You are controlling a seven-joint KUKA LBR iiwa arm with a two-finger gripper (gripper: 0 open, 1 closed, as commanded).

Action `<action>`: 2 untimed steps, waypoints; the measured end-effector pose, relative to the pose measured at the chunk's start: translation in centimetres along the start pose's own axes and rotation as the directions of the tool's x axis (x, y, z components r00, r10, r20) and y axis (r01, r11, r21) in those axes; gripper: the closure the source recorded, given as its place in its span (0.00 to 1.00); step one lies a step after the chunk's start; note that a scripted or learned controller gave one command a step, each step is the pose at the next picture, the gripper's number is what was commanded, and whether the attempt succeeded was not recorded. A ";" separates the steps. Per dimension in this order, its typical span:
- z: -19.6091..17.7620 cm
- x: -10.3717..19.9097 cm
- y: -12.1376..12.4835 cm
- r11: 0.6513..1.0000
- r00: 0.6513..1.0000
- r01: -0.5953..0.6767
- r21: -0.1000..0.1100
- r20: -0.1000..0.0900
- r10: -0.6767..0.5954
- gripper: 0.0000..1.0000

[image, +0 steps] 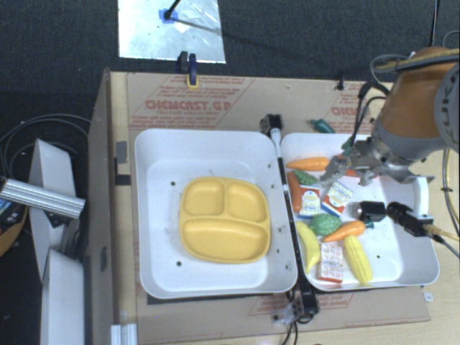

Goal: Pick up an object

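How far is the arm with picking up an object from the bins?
Done: the gripper has reached into the right bin, low over the pile of toy food near the carrot and small cartons. In hand: nothing I can see between its fingers. Left: grasp one item and lift it. The yellow tray lies untouched in the left bin.

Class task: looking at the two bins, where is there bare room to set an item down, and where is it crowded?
Free: left bin floor around the yellow tray, and the right bin's far-right corner beyond the corn. Crowded: the right bin's left half, under the gripper.
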State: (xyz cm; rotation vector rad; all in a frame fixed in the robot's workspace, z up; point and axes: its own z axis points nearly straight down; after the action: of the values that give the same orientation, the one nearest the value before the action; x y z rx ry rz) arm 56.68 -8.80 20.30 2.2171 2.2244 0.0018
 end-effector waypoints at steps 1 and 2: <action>10.9 -3.9 0.1 1.000 1.000 -0.001 -0.001 0.000 0.001 0.00; 11.9 -4.5 5.3 1.000 1.000 0.000 -0.001 0.000 0.000 0.00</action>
State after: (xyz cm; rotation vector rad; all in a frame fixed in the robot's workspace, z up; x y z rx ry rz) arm 62.03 -13.28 8.46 2.2167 2.2233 0.0025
